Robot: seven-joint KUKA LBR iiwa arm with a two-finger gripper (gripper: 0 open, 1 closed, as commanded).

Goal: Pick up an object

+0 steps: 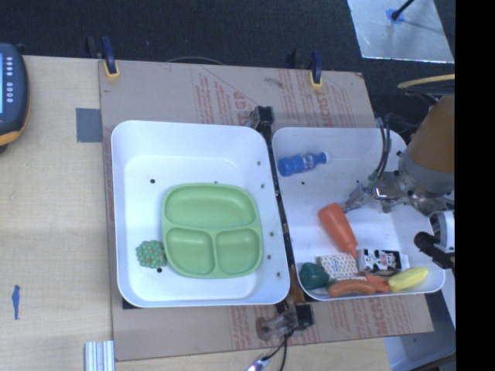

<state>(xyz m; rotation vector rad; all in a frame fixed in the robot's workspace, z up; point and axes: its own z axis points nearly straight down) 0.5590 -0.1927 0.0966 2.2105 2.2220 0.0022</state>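
Observation:
The right bin [340, 141] holds a small blue bottle [302, 163] near its far edge and an orange carrot [338, 226] in the middle. Along its near edge lie a dark green round item [313, 274], a patterned packet [339, 267], a black-and-white box [380, 260], a yellow banana [407, 278] and a red-orange sausage [352, 288]. My gripper [371, 196] hangs low over the right side of this bin, to the right of the carrot's top end and apart from it. Nothing shows in its grasp.
The left bin [131, 153] holds a green divided plate [211, 229] with a knobbly green ball [151, 253] beside its left edge. The grey arm with its orange band [433, 149] covers the right bin's right rim. A blue-and-yellow device [11, 91] sits at the far left.

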